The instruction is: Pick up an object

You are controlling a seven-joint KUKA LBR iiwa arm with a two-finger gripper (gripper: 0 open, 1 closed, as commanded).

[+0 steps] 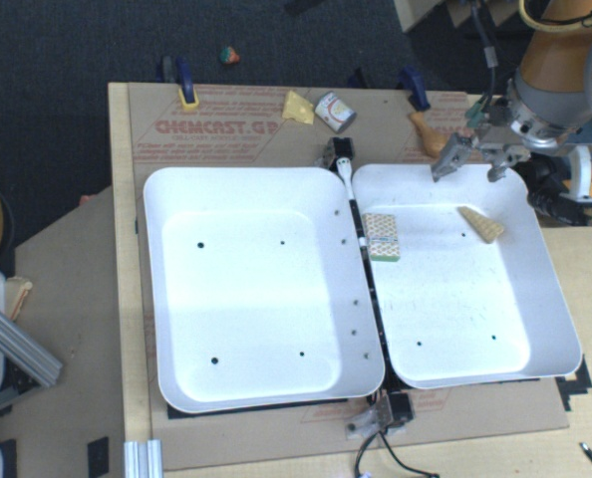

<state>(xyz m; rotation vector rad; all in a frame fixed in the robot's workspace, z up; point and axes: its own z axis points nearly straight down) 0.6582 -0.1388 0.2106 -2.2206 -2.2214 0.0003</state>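
My gripper (471, 163) hangs over the far edge of the right bin (535, 307), its two fingers spread apart with nothing between them, so it is open. A tan wedge-shaped piece (481, 223) lies in the right bin, below and slightly right of the gripper. A patterned green-and-white block (382, 236) rests at the left side of the same bin, near the divider. The left bin (176, 297) holds nothing I can see.
On the cardboard behind the bins lie a yellow piece (298, 108), a small white box (335, 112) and an orange object (428, 133). Blue clamps (185, 78) hold the board's far edge. A metal rail (17, 342) sits at the left.
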